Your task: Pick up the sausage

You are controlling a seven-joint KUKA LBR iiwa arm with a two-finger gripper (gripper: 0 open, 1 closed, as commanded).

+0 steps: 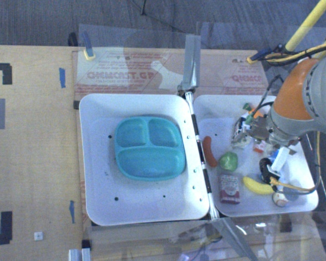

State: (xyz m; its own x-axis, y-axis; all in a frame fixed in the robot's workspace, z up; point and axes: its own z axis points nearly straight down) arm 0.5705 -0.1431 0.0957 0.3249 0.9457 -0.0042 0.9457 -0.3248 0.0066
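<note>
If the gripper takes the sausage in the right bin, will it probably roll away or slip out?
The sausage looks smooth, narrow and rounded, so it may roll sideways if pushed and could slip from a pinch. It lies close to the left wall of the right bin, which probably leaves little room for a finger there. The green ball beside it might be nudged.

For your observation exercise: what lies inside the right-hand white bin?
In the right bin lie a sausage, a green ball-like item, a small red packet and a banana. The arm and hand cover the bin's far right part, so anything beneath is hidden.
</note>
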